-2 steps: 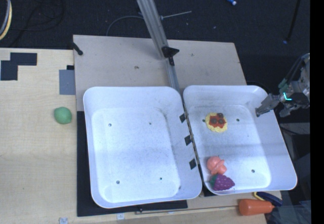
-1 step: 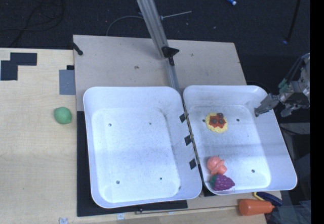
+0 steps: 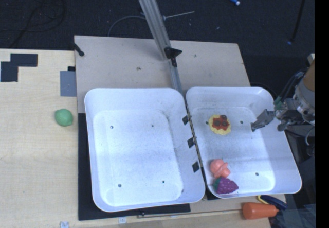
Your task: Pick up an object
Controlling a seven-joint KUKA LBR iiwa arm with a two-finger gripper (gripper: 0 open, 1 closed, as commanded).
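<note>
Two white bins (image 3: pixel 136 99) sit on the tabletop (image 3: pixel 31 134). The right one holds three toys: one yellow and red piece (image 3: pixel 220 124), one pink piece (image 3: pixel 220 167), one purple grape bunch (image 3: pixel 226 186). Outside lie one green ball (image 3: pixel 64 117) and one orange carrot (image 3: pixel 259 210)

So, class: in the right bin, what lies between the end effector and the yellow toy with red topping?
In the camera view, nothing lies there: bare white floor of the right bin separates the end effector from the yellow toy.
</note>
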